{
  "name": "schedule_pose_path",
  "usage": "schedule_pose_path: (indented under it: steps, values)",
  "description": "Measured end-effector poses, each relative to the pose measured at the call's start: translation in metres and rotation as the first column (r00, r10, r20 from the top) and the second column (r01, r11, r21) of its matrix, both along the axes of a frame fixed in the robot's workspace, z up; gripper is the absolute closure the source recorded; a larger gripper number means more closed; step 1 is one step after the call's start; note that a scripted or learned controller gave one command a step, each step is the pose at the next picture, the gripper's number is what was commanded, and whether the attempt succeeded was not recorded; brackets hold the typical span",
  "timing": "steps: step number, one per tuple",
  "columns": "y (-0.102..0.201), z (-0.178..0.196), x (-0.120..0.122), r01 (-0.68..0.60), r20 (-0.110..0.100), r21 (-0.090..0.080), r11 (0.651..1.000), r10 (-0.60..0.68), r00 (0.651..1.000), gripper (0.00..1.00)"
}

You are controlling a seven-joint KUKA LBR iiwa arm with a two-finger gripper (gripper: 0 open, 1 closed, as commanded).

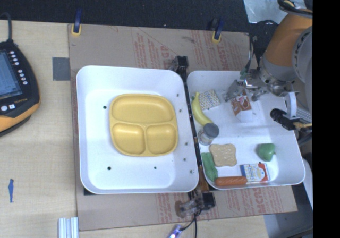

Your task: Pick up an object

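white right bin (289, 162) is carrying the toys; the claw (245, 89) is hanging over a red-brown packet (241, 104) near its far edge. i cannot tell its state, so the lift is looking undone.

A small red-brown packet (241, 105) sits tilted in the right bin's (281, 162) upper part.

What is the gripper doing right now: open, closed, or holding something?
Gripper: over the right bin, at a small red-brown carton; open or closed cannot be told.
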State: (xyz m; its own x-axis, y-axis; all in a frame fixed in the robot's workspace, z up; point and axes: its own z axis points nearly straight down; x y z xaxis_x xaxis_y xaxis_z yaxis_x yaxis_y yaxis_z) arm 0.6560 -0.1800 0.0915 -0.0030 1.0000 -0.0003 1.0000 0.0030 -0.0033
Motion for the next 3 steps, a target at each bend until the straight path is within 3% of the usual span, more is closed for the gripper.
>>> schedule_pose_path:
  steps: [1,2,3]
  values:
    - [-0.015,0.001,0.001,0.001,0.003,0.0,1.0,-0.001,1.0,0.0]
    - [0.017,0.0,0.0,-0.003,-0.002,0.001,1.0,0.003,1.0,0.0]
    - [0.016,0.011,0.0,-0.004,-0.003,0.001,1.0,0.004,1.0,1.0]
